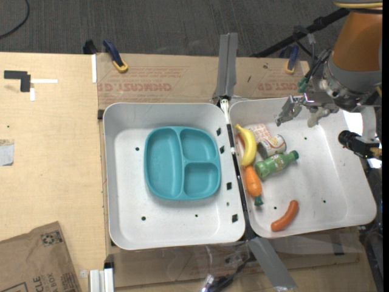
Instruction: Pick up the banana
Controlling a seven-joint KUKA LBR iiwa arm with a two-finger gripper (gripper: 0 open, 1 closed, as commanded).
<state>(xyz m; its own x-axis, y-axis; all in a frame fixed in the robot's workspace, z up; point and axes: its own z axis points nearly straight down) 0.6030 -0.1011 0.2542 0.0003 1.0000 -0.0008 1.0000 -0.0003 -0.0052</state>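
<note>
The banana [245, 145] lay in the right bin [340, 199], close against its left wall and nearer the far edge, curving toward a carrot [253, 184] just below it. A green bottle [276, 163] rested beside the banana, touching or nearly touching it, with a small can [269, 142] just above; a sausage [284, 216] sat apart near the bin's front edge. The gripper [300, 109] hovered over the far edge of that bin, fingers spread and holding nothing (well apart from the banana). A teal divided plate [182, 163] occupied the left bin [121, 181]
</note>
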